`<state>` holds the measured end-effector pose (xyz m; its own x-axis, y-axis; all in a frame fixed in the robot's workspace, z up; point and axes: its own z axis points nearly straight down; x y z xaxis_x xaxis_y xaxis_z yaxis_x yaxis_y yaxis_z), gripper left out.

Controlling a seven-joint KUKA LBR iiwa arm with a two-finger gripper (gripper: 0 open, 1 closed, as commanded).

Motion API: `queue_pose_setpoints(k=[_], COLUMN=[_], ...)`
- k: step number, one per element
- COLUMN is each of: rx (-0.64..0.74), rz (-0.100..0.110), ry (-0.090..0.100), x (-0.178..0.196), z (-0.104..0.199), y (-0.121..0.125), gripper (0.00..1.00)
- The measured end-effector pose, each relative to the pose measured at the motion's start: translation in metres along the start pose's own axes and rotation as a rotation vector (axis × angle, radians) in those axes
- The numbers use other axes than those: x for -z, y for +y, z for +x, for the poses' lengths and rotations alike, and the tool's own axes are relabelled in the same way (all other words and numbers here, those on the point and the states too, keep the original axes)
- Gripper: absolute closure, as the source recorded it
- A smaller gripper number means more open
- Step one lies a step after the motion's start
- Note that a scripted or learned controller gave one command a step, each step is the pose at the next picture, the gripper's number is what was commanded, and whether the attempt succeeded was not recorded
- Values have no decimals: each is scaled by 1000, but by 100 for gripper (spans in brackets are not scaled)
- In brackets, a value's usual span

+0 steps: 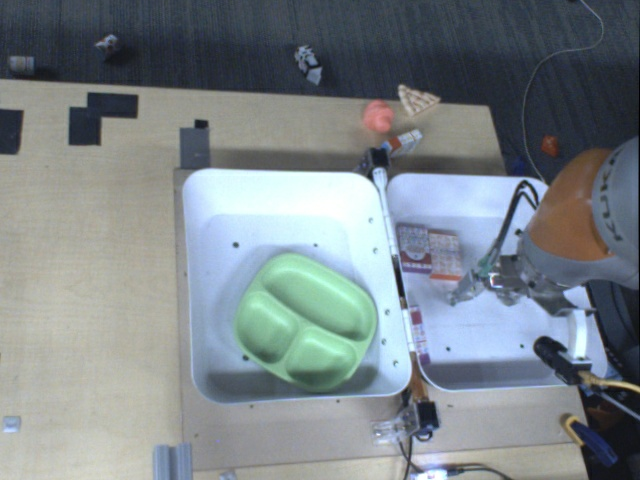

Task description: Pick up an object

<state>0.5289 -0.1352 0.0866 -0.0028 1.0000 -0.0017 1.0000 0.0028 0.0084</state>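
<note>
The gripper (470, 290) sits low inside the right bin (560, 376), just right of a small printed packet (430, 249) lying flat on the bin floor. How it is set I cannot tell, as the view is too small and blurred there, and nothing shows as being held. Its tip is near the packet's lower right corner, but whether it touches the packet is unclear. Behind the gripper the grey wrist runs right to the orange band (565, 213), so the arm (600, 238) leans in over the bin's right wall, with a dark cable looping above it.

The packet looks the likeliest thing to pick up, since it is the loose item nearest the tool. Lying flat, it offers only a thin edge, so a grasp from the side may slide it rather than lift it. A narrow strip-like item (414, 330) lies along the divider between the bins, tight to the wall and awkward to reach.

The left bin (200, 268) holds a green divided tray (305, 320), tilted toward the lower half and well apart from the gripper. Beyond the bins, a pink ball (377, 116) and a wedge-shaped toy (418, 99) rest on the bench (90, 298) outside either bin, so they seem out of play
</note>
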Motion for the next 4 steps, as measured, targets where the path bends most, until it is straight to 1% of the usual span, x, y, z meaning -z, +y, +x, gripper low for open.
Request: queue_pose_setpoints(k=[1, 2, 3, 4], rx=[3, 1, 2, 1], rz=[-6, 2, 4, 4], ry=[-2, -1, 0, 1], x=[12, 115, 114, 10], z=[0, -72, -71, -34], y=[2, 57, 57, 43], gripper=[100, 100, 0, 0])
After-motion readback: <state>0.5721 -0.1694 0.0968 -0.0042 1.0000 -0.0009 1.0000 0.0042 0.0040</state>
